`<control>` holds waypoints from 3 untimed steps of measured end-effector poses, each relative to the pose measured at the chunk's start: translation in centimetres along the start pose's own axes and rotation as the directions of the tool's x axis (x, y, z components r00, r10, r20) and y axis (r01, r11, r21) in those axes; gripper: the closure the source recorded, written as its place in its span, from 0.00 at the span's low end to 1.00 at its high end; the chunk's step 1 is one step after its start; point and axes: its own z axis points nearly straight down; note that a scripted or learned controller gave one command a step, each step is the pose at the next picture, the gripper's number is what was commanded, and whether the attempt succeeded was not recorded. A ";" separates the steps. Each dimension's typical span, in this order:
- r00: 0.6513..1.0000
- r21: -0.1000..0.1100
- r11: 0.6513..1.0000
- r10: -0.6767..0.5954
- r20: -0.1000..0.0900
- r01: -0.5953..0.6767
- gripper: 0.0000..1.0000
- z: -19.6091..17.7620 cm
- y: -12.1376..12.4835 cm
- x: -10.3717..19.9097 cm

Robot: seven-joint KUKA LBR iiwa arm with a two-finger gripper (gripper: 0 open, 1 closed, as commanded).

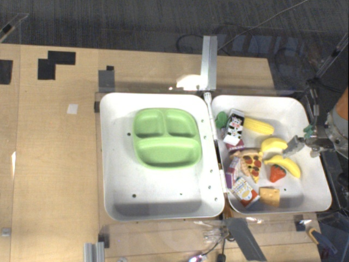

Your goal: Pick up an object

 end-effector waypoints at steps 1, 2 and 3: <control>0.998 -0.013 0.998 -0.064 0.005 0.064 0.00 9.7 4.6 0.5; 0.995 -0.016 0.995 -0.099 0.008 0.099 0.00 9.6 2.6 1.8; 0.997 -0.001 0.997 0.072 0.001 -0.072 0.00 3.9 1.3 -0.8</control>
